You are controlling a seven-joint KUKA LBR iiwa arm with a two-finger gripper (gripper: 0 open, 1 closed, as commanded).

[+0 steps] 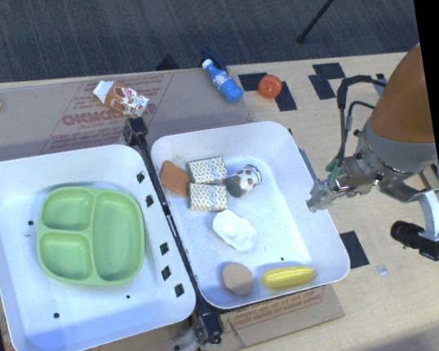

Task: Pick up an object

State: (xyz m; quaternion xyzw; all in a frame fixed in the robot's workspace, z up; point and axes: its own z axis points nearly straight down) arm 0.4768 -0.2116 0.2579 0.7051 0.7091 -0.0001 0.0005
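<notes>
Two bins sit side by side on a bench [388, 301]. The left bin [11, 269] holds a divided tray [90, 233] near its middle. In the right bin [276, 141], two packets [207, 183] lie at twelve o'clock, a ball [245, 180] just beside them at two o'clock, a crumpled lump [234, 230] at centre, and a corn cob [288, 276] at five o'clock. The gripper [320, 197] hangs outside this bin's three o'clock rim.

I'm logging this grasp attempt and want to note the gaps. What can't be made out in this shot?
- Pincer, camera view: too small and blurred to tell its opening; it sits outside the right bin.
- Arm: cut off at the right.
- Round patterned object: too small to identify.
- Packet on the cardboard: print illegible.
- Tan lump: identity unclear.
</notes>
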